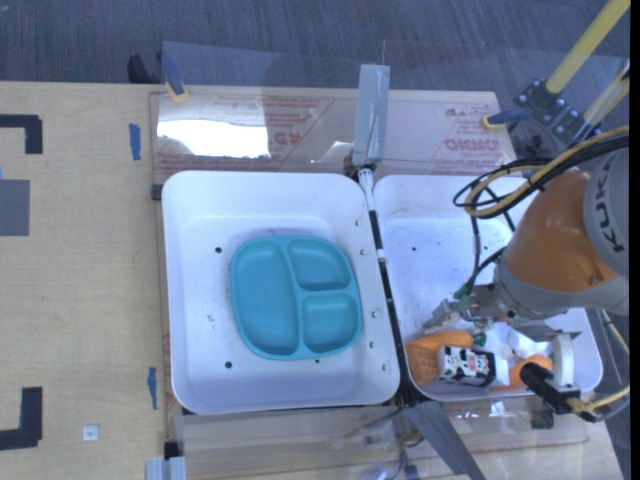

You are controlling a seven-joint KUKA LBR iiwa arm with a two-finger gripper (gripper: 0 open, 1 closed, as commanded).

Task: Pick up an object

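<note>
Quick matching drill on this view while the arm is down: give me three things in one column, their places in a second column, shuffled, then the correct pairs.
Things:
1. teal divided plate
2. orange object with a black-and-white label
3. blue tape strip

Places:
A. on the wooden bench surface, left of both bins
B. middle of the left bin
C. near front wall of the right bin, under the arm's wrist

Pairs: 1-B, 2-C, 3-A
</note>
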